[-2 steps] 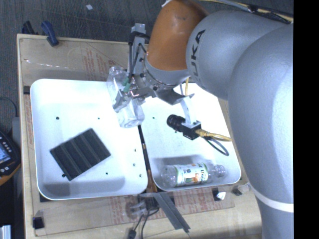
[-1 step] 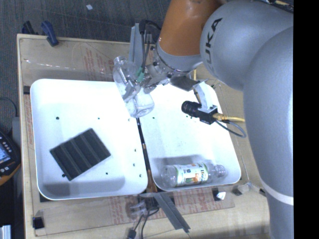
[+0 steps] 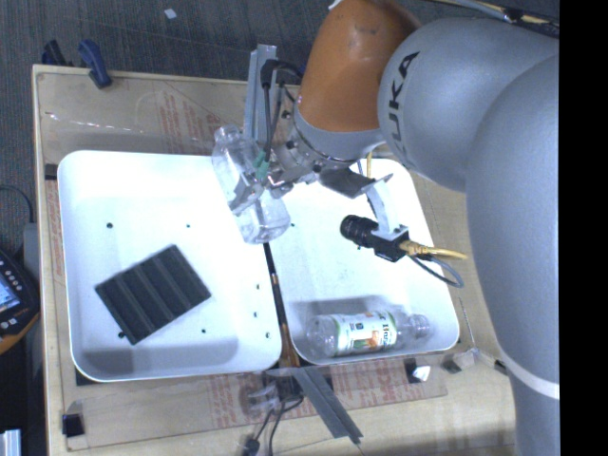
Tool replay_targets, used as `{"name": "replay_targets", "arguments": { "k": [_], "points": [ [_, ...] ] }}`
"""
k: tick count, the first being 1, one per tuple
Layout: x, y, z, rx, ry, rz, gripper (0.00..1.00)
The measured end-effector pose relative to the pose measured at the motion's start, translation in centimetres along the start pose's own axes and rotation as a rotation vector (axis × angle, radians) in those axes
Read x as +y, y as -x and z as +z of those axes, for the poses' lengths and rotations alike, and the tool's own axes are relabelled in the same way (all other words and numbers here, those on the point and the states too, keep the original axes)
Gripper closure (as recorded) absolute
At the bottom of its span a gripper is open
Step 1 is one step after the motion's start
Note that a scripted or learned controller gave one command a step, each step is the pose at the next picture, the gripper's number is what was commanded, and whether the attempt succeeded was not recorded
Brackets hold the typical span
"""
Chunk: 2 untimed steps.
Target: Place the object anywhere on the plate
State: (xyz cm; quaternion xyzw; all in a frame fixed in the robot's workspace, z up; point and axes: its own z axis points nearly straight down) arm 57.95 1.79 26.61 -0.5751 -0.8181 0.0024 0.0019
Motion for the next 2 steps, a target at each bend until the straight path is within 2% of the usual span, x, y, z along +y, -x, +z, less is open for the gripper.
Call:
{"name": "replay_targets", "arguments": {
  "k": [1, 2],
  "points": [
    [-0.9, 1.6, -0.4, 0.000, 0.002, 0.065, 1.00],
    [0.6, 0.7, 2.2, 0.001, -0.001, 0.110, 1.00]
  ]
}}
